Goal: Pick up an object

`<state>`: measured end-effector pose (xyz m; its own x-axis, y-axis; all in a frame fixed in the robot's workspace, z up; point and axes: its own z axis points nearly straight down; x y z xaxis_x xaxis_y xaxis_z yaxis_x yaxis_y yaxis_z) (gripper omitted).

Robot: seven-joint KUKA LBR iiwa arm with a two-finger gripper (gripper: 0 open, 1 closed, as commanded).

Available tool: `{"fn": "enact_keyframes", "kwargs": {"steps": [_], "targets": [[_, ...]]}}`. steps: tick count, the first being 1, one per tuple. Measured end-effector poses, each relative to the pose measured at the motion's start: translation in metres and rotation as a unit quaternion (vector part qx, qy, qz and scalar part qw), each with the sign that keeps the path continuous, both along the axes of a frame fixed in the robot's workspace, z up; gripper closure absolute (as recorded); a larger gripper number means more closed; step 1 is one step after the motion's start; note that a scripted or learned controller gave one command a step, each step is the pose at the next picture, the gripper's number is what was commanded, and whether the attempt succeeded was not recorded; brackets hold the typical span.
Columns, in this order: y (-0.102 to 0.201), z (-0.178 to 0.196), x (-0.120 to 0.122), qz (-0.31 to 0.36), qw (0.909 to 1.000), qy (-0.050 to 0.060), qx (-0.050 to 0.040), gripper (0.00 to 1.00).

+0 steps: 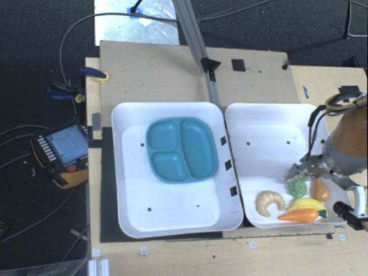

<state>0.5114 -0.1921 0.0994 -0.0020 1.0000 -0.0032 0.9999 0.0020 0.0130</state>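
My arm (349, 140): it comes in from the right, orange band above the wrist, over the right bin's near right part.
My claw (303, 170): low in the right bin, just above the green piece; I cannot tell whether it is apart or together, nor whether it touches anything.
Right bin (261, 125): white and shallow, its things crowded into the near right corner.
Green piece (297, 187): small and knobbly, right under my claw, just far of the banana.
Banana (307, 203): yellow, lying between the green piece and the carrot.
Carrot (300, 215): orange, lying along the near wall, touching the banana.
Croissant (269, 201): tan and curved, just left of the carrot and banana.
Orange piece (321, 190): small, right of the green piece, beside my wrist.
Left bin (172, 211): white, touching the right bin.
Tray (181, 149): blue, three compartments, lying flat in the far part of the left bin.
Surface (149, 68): brown board under both bins.
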Motion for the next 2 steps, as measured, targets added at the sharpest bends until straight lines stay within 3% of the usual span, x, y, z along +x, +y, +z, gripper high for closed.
{"fn": "enact_keyframes", "kwargs": {"steps": [2], "targets": [[-0.006,0.117,0.001,0.001,1.0000,0.003,0.0003,1.00]]}}
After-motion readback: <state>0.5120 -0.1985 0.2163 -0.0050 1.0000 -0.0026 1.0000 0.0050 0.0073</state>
